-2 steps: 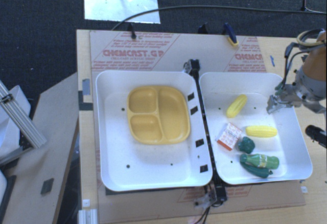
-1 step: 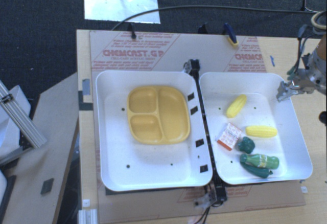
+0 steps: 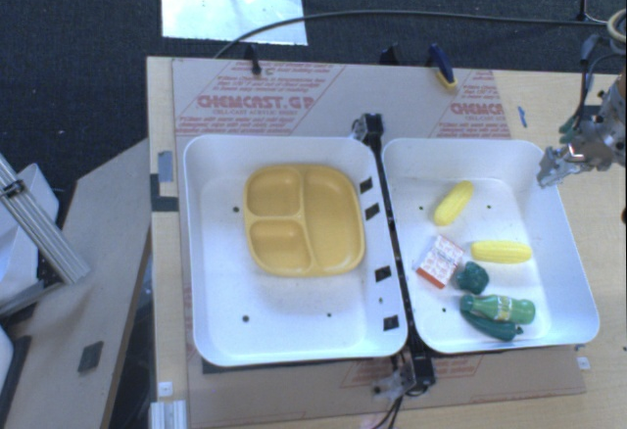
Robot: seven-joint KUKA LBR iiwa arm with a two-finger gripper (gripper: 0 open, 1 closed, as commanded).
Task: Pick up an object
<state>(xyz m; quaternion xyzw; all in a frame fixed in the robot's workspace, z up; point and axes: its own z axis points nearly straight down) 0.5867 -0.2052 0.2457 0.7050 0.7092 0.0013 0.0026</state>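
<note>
The claw (image 3: 554,166) hangs at the upper right rim of the right bin (image 3: 578,261), at the view's right edge. It is too small and blurred here to tell whether it is apart or together, and nothing shows in it.

The pickable things all lie down and to the left of the claw, inside the right bin. Nearest is the upper corn cob (image 3: 454,203), left of the claw and a little below; its long axis runs on a slant, upper right to lower left. The second corn cob (image 3: 502,251) lies below the claw and slightly left, its long axis nearly level across the view. Farther down sit a small card (image 3: 442,262), a dark green piece (image 3: 473,277) and a green bottle (image 3: 499,312), lying roughly level.

The yellow tray (image 3: 303,219) rests in the left bin (image 3: 211,251), well apart from the claw.

My guess is that either cob is the easiest reach, down and leftward.
</note>
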